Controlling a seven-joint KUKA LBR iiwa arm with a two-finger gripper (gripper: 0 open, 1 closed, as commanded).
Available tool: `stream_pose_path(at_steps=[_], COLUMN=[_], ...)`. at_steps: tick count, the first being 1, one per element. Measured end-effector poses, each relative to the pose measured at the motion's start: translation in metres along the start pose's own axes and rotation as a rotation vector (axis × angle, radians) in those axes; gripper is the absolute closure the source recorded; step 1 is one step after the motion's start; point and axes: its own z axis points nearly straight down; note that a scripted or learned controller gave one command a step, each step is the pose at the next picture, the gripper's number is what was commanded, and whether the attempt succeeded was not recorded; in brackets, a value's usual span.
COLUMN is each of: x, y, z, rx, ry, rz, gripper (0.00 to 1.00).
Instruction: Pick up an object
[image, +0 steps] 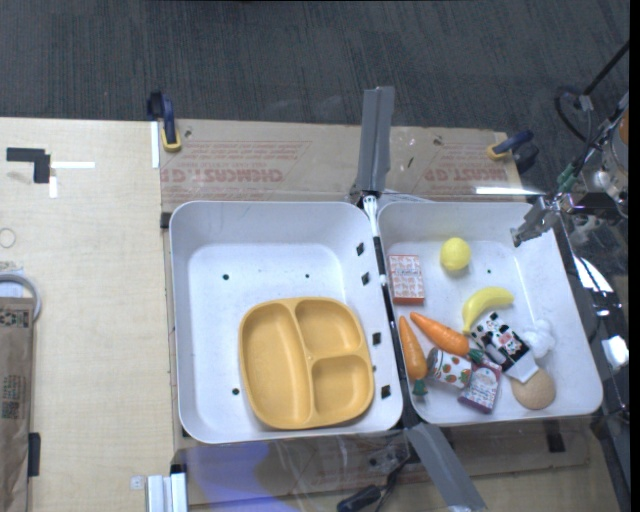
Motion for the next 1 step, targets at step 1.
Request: stream_pose_path(at_steps=[1], x=[0.0276], y=[-0.0042], z=[0.1817], rx=[-0.001], ry=[0.001], rz=[0.131], gripper=[0.00])
